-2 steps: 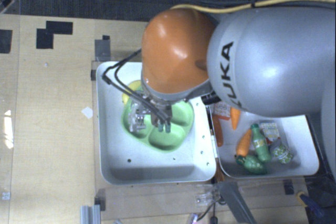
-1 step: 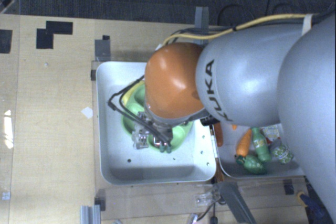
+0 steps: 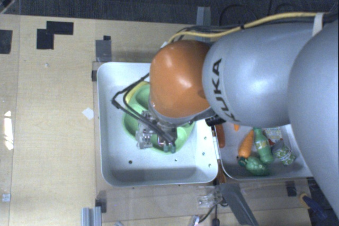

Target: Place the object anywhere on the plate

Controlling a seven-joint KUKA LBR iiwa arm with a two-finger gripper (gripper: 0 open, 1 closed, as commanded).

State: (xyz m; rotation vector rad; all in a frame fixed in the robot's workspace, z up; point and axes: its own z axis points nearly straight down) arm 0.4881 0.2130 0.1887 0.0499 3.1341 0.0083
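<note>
Over the green plate (image 3: 136,108) in the left bin (image 3: 108,135), the gripper (image 3: 153,139) hangs; its grip cannot be told, so any object might drop off-plate.

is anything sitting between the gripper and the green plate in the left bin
Nothing visible does. The gripper hangs directly over the green plate in the left bin, with no other item seen between them. The arm's orange band hides much of the plate, so that part cannot be checked.
</note>
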